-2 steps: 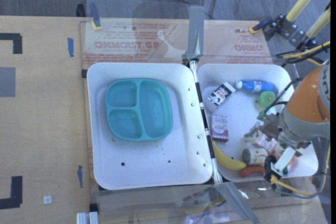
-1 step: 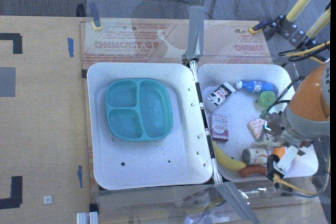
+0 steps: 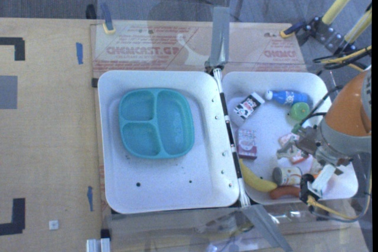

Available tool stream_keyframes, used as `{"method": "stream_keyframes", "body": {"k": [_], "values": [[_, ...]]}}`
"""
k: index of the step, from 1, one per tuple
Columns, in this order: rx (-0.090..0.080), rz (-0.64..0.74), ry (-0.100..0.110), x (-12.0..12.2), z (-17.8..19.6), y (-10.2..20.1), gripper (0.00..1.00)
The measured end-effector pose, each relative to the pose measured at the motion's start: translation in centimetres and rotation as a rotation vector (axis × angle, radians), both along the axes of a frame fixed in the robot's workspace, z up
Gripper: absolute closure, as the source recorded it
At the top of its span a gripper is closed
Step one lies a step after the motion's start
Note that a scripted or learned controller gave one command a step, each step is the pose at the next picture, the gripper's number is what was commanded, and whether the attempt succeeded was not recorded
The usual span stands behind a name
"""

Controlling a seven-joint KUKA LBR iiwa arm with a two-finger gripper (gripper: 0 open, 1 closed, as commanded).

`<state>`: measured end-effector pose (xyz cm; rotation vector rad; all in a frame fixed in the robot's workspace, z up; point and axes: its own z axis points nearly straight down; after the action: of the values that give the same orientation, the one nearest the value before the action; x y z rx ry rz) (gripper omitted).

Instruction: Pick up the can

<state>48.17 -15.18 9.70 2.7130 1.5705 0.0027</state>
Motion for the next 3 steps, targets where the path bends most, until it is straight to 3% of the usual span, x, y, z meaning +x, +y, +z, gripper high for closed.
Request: {"method": "stream_keyframes", "body": {"k": [1,2,3], "values": [[0.0,-0.125,-0.003,-0.1,-0.9,3.4,0.0],[0.005,-0.208,0.007,10.2,-0.1,-1.5,0.0],[0.008,-0.042,-0.001,0.6,0.2,-1.5,0.0]]}}
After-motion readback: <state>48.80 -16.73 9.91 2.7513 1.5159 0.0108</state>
